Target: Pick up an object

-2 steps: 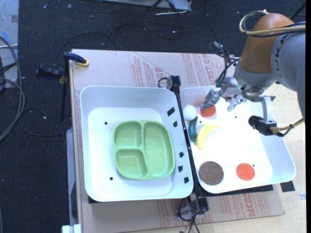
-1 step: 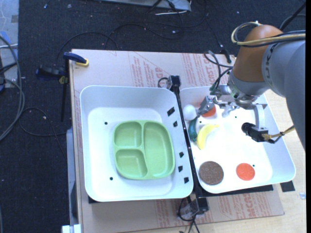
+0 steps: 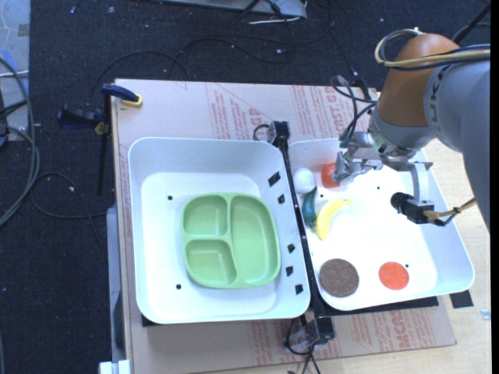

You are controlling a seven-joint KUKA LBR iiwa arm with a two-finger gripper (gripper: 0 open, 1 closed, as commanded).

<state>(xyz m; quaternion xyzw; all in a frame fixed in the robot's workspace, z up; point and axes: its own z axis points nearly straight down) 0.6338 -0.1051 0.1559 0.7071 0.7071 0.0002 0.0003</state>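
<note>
Objects in the right bin [image 3: 440, 236] are counted at six: one red piece [image 3: 328, 178] beside the tool [image 3: 343, 171], one white ball [image 3: 303, 180], one teal item [image 3: 310, 206], one banana [image 3: 329, 215], one brown disc [image 3: 339, 276], one orange disc [image 3: 394, 275]. One green tray [image 3: 231, 240] is seen in the left bin [image 3: 148, 209]. Whether the tool is apart or together cannot be told.

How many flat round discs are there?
2, at the near end of the right-hand white bin: a speckled brown disc and an orange-red disc. The grey arm may hide more.

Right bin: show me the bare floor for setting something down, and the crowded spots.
Bare floor lies in the middle, bordered by the banana, brown disc and red disc. Crowded: the far left corner, where the white ball, teal object, banana and gripper cluster.
</note>
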